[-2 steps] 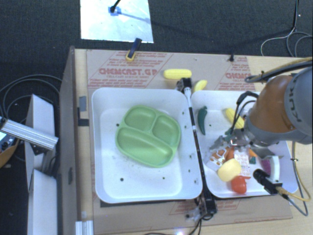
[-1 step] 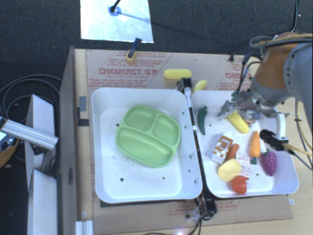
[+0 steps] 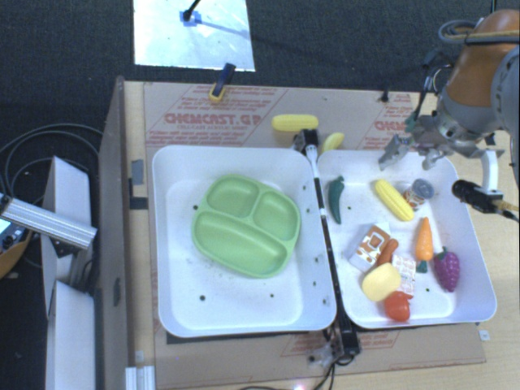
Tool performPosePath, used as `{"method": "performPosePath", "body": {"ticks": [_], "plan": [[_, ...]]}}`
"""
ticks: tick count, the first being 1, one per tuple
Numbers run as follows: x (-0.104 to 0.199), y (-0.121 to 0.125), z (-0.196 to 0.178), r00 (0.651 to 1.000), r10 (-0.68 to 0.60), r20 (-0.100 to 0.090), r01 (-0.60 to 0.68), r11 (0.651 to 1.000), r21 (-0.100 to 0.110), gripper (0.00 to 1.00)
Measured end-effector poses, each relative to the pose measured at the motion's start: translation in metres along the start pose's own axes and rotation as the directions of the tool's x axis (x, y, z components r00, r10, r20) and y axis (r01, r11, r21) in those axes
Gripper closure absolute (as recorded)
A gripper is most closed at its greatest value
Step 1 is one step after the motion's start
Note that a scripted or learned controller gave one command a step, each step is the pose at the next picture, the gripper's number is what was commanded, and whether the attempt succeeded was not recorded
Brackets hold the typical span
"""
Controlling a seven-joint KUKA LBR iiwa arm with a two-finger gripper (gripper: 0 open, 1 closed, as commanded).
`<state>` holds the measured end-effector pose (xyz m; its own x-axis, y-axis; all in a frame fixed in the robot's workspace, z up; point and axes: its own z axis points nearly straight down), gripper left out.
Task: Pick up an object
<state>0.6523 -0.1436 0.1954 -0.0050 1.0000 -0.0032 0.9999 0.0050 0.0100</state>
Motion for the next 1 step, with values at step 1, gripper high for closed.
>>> {"method": "performPosePath", "body": {"ticks": [1], "plan": [[0.0002, 0.0007, 0.0828, 1.0, 0.001, -0.002, -0.001, 1.0, 0.004, 0.0]]}}
